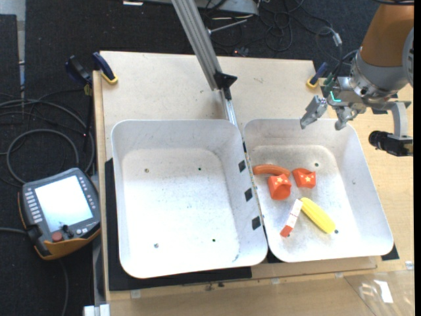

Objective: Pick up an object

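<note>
Gripper (327, 115), fingers spread apart and holding nothing, hangs over the right bin's (368, 196) far edge, well apart from the yellow corn cob (318, 216) nearer the front.

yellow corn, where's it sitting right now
The corn lies in the right bin, toward its front, just right of the white marker and below the two orange pieces.

Robot lab: teach pendant (60, 210), floor cables (39, 120) (tangled), bench clamps (99, 66).
</note>
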Robot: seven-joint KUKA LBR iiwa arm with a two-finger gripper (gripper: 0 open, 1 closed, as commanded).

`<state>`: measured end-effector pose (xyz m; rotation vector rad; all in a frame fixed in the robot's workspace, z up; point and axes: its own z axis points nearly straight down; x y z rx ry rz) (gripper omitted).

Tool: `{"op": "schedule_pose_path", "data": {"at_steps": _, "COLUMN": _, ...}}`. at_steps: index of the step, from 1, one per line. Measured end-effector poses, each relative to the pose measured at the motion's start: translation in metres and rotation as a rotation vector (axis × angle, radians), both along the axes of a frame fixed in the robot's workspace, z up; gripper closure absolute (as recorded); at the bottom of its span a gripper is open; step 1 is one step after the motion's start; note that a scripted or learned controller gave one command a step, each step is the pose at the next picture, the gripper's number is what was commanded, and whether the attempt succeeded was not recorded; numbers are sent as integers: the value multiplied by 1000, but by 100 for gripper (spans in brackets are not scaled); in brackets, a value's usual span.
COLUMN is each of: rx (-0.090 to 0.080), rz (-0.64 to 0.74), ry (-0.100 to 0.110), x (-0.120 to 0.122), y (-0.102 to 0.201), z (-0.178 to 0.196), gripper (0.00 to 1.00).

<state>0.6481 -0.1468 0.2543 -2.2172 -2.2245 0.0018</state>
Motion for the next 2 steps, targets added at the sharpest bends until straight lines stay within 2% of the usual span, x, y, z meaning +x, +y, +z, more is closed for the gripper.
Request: {"op": "schedule_pose_path", "data": {"at_steps": 2, "rx": 1, "rz": -4, "ry": 5, "x": -11, "y": 8, "z": -96, "gripper": 0}}
